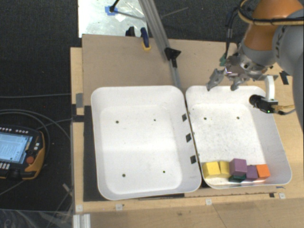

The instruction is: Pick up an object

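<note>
While the gripper (pixel 224 82) hangs over the far rim of the right bin (pixel 273 137), its two fingers are spread apart with nothing between them. Both bins are shallow, glossy white plastic with rounded corners; the left bin (pixel 102 127) shows only small dark dots on its floor. Blocks sit clustered along the right bin's near wall, well apart from the gripper: yellow block (pixel 211 169), purple block (pixel 238 165), dark green block (pixel 236 177), orange block (pixel 263 171). They look matte and cube-shaped. Bench top is plain brown board (pixel 118 61). A pendant (pixel 16 148) with a lit blue screen lies left; its text is too small to read.
</note>
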Controlling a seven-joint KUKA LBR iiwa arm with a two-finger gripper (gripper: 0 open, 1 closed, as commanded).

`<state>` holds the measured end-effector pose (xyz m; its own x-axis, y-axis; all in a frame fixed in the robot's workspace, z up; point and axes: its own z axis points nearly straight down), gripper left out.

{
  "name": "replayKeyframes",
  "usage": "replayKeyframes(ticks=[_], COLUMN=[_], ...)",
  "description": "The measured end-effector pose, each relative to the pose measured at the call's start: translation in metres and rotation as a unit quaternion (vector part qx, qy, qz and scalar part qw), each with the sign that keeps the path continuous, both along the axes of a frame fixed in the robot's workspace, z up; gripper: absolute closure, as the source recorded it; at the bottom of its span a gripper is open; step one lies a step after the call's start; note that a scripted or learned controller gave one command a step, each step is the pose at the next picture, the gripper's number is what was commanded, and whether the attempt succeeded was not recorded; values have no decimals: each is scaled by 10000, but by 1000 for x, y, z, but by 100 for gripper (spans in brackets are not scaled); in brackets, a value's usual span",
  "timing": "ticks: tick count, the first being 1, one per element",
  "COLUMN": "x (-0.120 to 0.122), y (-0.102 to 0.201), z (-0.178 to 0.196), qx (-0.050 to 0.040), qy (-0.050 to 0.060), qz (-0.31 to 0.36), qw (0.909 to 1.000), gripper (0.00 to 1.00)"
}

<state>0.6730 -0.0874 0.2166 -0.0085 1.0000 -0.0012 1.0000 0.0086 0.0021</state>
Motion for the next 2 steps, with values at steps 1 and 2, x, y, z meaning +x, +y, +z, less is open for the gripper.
replayKeyframes(ticks=[1,2], x=[1,-74], y=[0,16], z=[12,4], qx=[-4,10], qy=[-20,29], qz=[16,-51], qw=[10000,10000], gripper=[100,100])
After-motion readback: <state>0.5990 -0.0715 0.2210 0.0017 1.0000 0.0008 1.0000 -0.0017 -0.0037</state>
